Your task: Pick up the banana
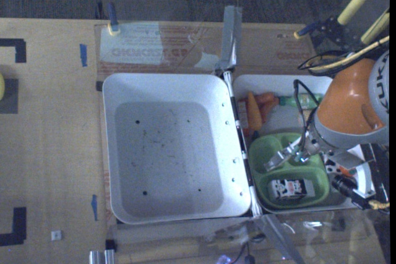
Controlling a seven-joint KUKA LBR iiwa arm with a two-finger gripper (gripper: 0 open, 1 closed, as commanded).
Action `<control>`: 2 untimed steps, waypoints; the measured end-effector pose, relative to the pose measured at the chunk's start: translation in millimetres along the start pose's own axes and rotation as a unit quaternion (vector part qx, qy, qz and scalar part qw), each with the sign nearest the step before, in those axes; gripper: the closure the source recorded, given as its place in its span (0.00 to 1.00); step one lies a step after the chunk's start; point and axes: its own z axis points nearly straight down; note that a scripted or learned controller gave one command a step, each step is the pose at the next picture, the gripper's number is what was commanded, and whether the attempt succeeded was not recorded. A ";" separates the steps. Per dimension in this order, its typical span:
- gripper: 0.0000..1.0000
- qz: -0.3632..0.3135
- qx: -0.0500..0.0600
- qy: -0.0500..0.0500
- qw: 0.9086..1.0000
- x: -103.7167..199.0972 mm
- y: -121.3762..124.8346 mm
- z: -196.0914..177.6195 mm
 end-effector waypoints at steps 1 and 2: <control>0.00 0.116 0.003 0.000 0.993 10.0 -8.7 1.0; 0.00 0.231 0.007 0.001 0.973 -4.6 16.3 -6.5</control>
